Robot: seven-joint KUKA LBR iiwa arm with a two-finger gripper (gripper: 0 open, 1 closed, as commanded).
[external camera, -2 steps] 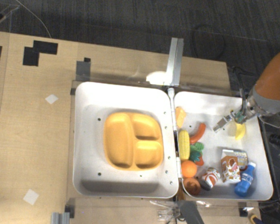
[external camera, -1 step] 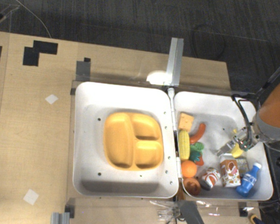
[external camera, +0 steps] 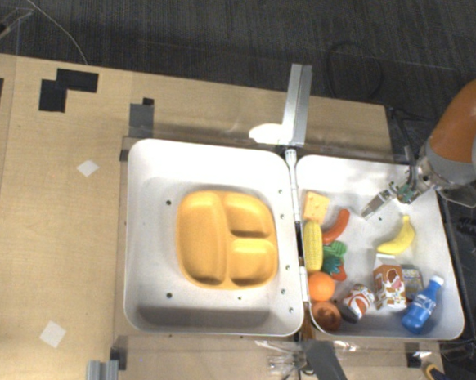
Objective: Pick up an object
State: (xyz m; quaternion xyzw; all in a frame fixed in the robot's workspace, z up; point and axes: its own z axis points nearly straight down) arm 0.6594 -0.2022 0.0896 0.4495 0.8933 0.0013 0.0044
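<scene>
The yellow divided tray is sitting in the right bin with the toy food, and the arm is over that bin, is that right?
Not quite. The camera view shows the yellow divided tray alone in the left bin; the toy food and the gripper are at the right bin.

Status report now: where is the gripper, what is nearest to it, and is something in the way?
Gripper over the right bin, upper part, holding nothing seen. Banana nearest, just below it, lying free. Nothing on top of the banana.
</scene>
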